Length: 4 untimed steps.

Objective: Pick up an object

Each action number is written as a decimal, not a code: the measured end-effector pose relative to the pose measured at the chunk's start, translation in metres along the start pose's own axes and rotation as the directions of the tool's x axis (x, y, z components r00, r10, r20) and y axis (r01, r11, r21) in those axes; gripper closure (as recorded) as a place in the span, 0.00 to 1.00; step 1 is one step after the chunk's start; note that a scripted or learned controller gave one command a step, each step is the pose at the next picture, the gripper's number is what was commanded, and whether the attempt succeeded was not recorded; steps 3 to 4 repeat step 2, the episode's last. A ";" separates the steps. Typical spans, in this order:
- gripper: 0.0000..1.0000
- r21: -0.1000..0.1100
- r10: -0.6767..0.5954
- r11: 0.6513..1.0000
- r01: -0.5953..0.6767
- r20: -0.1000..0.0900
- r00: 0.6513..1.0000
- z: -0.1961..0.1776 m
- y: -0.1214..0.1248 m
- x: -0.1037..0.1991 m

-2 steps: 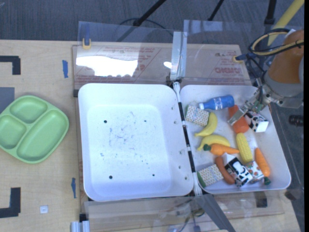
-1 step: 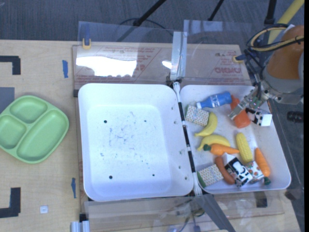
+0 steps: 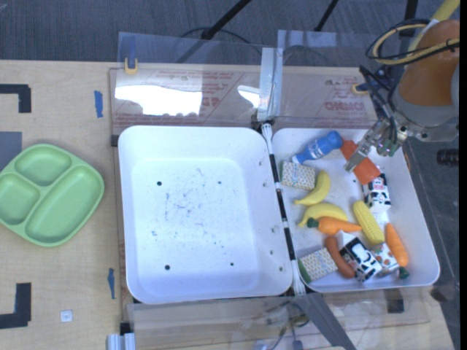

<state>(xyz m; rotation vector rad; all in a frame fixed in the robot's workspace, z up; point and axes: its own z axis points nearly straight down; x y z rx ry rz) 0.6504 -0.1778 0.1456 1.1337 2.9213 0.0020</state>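
Note:
The right bin (image 3: 427, 257) holds several small toys. Among them are a blue bottle (image 3: 321, 146), a banana (image 3: 318, 188), a corn cob (image 3: 368, 222), two carrots (image 3: 340, 226) (image 3: 396, 245) and a black-and-white cow (image 3: 377, 192). An orange-red block (image 3: 367, 170) lies near the bin's back right. My gripper (image 3: 365, 154) hangs low over that back right corner, right above the orange-red block and partly covering it. Nothing can be made out in its grip.
The left white bin (image 3: 146, 148) sits beside the right one, with a raised divider (image 3: 281, 203) between them. A green sectioned plate (image 3: 47, 192) rests on the bench at the far left. Clear plastic walls (image 3: 219, 86) stand behind both bins. The arm's orange band (image 3: 430, 79) looms at the upper right.

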 end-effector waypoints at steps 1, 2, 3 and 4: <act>1.00 0.004 0.155 0.988 -0.155 -0.009 0.988 0.039 -0.042 0.027; 1.00 0.003 0.377 0.926 -0.377 -0.001 0.926 -0.058 -0.004 0.031; 1.00 0.003 0.377 0.926 -0.377 -0.001 0.926 -0.058 -0.004 0.031; 1.00 0.003 0.377 0.926 -0.377 -0.001 0.926 -0.058 -0.004 0.031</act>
